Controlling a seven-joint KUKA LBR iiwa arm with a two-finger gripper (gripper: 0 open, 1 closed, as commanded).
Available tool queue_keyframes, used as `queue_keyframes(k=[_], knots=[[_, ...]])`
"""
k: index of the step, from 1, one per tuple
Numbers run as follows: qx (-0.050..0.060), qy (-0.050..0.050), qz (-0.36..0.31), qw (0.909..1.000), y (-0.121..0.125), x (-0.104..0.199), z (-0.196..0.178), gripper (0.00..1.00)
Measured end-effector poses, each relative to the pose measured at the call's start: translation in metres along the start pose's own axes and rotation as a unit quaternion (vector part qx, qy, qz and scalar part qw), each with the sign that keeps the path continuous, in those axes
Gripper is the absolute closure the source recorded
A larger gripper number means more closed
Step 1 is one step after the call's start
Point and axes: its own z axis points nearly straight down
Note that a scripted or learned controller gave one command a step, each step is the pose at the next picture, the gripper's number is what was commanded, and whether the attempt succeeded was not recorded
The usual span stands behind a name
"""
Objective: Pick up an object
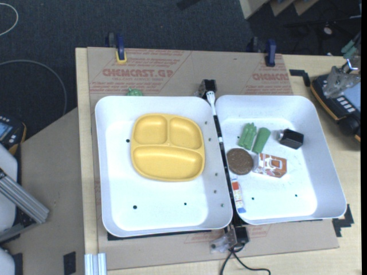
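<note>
The right bin [309, 202] holds several small objects: a green ridged piece [248, 135] and a green cylinder [261, 140] side by side, a small black block [291, 138], a round brown disc [240, 161], and a red-and-white packet [270, 165]. A small orange-and-white stick [236, 195] lies along that bin's left wall. A yellow divided plate [168, 147] lies in the left bin [160, 213].
Both white bins rest on a cardboard sheet [172, 67] held by blue clamps [120, 47] at the back. A black bar [218, 133] runs between the bins. Equipment [341, 90] sits at the right edge, and a small green object [135, 93] lies behind the left bin.
</note>
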Motion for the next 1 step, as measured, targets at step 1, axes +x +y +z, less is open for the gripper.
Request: queue_keyframes(k=[1], knots=[[-0.006,0.001,-0.008,1.0,0.0752,0.0625,-0.0262,1.0]])
